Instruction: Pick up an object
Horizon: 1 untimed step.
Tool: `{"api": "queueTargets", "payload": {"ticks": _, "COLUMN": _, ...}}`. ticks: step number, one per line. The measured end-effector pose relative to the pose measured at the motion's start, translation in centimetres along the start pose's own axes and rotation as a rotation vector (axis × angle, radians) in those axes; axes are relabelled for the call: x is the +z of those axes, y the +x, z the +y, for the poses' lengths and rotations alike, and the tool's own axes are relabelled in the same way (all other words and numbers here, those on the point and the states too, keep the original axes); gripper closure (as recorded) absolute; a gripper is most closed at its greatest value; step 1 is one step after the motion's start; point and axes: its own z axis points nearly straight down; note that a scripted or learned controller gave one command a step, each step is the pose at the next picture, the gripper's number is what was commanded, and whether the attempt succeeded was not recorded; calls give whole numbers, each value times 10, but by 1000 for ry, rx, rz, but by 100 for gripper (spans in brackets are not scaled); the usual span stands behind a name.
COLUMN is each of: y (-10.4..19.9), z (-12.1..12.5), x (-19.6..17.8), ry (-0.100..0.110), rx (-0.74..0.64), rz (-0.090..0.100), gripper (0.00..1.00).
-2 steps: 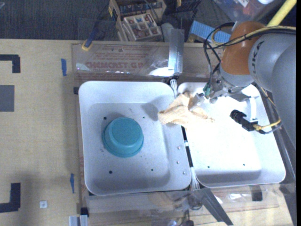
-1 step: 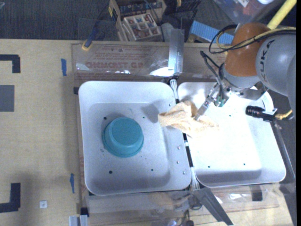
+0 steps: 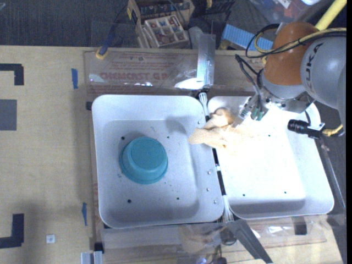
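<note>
Gripper (image 3: 248, 114) sits over right bin (image 3: 286, 202), beside tan cloth-like object (image 3: 212, 136) draped across both bins' rims; finger state indeterminate. Teal bowl (image 3: 144, 159) rests in left bin (image 3: 110, 120).

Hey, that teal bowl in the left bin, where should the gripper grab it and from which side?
The teal bowl appears to sit upside down on the floor of the left bin, well apart from the walls. Probably best to come straight down from above and close the gripper across the round body, since no open rim seems to face up for pinching.
</note>
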Motion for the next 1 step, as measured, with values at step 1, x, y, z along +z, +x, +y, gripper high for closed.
{"api": "queueTargets", "payload": {"ticks": 1, "y": 33, "z": 18, "x": -84, "ry": 1, "rx": 208, "rz": 2, "gripper": 100}}
